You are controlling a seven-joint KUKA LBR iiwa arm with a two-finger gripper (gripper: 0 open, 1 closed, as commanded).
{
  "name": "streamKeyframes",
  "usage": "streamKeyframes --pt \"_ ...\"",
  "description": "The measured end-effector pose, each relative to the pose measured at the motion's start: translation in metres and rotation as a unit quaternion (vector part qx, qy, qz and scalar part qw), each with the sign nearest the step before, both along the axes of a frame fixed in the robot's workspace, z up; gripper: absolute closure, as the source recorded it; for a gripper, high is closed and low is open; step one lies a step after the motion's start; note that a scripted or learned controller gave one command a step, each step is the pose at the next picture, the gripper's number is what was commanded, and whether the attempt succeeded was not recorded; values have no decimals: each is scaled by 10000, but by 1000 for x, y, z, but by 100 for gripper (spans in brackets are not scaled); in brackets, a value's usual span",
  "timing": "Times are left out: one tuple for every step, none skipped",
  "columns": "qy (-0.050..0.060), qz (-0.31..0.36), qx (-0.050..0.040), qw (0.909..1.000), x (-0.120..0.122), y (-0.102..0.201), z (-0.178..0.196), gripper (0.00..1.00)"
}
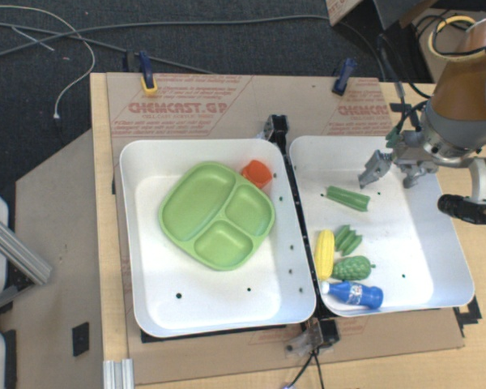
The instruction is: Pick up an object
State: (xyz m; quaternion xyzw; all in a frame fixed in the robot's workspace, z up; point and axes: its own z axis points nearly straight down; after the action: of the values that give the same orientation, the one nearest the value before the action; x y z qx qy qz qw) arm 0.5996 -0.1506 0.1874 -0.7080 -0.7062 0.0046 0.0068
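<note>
The left bin [146, 241] holds a green plate [217, 215], with an orange piece [257, 172] at its one o'clock. In the right bin [437, 250], a green pod [347, 198] lies toward eleven o'clock; corn [325, 253], a green bunch [350, 240], a bumpy green fruit [355, 267] and a blue bottle [355, 295] cluster at seven. The gripper [395, 171] hangs spread at twelve, pinching nothing, near the pod. Nothing is picked yet; descent, grasp and lift remain.

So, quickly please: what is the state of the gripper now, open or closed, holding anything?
Gripper: open, holding nothing, above the right bin.
</note>
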Motion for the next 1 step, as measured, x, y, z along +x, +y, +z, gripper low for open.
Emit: streamKeyframes --pt "-76 15 -11 10000 3 1 9 0"
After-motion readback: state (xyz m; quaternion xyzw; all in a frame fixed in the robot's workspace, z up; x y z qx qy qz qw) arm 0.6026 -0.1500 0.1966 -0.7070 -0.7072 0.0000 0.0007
